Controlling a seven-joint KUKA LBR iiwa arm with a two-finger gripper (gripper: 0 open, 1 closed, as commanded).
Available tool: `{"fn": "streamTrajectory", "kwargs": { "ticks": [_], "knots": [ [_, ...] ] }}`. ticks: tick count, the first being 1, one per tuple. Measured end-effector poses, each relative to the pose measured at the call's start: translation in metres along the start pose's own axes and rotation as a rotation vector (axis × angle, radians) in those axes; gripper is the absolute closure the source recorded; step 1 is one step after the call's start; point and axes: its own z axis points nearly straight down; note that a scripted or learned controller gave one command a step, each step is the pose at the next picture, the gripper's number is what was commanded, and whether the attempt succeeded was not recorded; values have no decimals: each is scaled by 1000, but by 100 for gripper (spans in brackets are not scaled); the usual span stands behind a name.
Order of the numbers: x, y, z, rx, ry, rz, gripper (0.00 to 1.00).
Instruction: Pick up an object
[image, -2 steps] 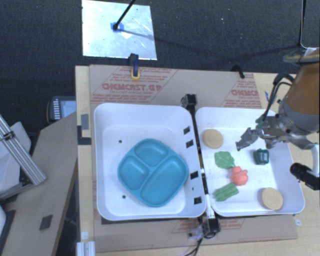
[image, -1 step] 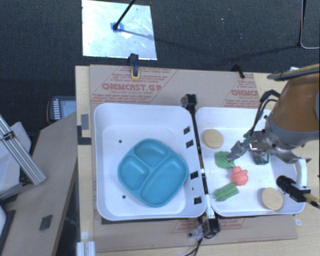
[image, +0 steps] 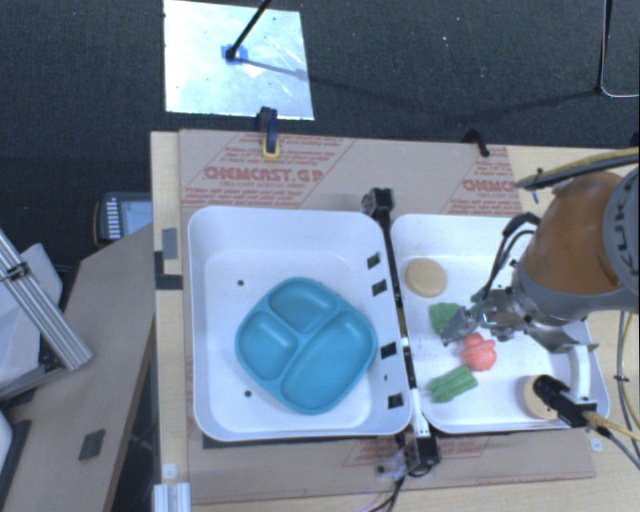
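Though the table (image: 330, 160) is wide, under printed cardboard, the work sits in two white bins side by side. Left bin (image: 215, 300): one blue divided plate (image: 305, 345), tilted, nothing on it. Right bin (image: 470, 245): small toy foods lying loose. From far to near: tan round cookie (image: 426, 277), dark green leafy piece (image: 444, 316), pink-red lumpy piece (image: 480, 353), light green pod-like piece (image: 452, 383), a tan disc (image: 540, 398) at the near right.

Tool (image: 468, 324) reaches in from the right, low over the leafy piece; whether open or closed cannot be told.

Judgement: all look light, rigid plastic, smooth, not fragile. The lumpy piece offers the best flanks to pinch; flat discs will likely slip. Bin floor slick, walls shallow, pieces crowded.
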Motion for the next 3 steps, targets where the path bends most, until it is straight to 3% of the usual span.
{"fn": "streamTrajectory", "kwargs": {
  "ticks": [1,2,3],
  "knots": [
    [-2,-10,53,-1,0,0,0],
    [-2,-8,40,-7,-1,-1,100],
    [3,-15,-10,-11,-1,-3,100]
  ]
}}
